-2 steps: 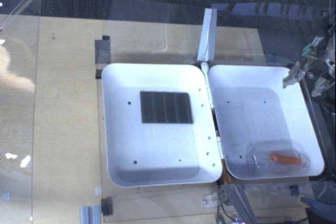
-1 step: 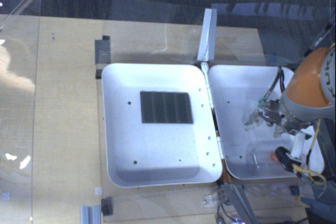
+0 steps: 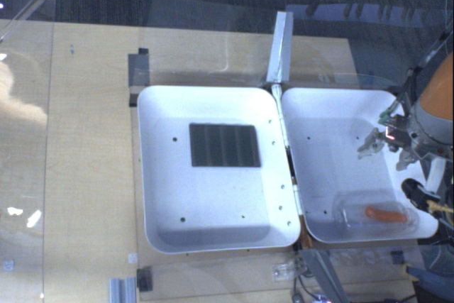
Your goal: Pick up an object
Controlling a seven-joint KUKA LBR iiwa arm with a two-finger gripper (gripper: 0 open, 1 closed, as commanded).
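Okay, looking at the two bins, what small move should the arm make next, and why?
Probably shift the end effector toward the view's bottom edge, then lower it. It sits over the right bin, apart from the clear item with the orange piece lying near that bin's lower right corner, the one object there to pick.
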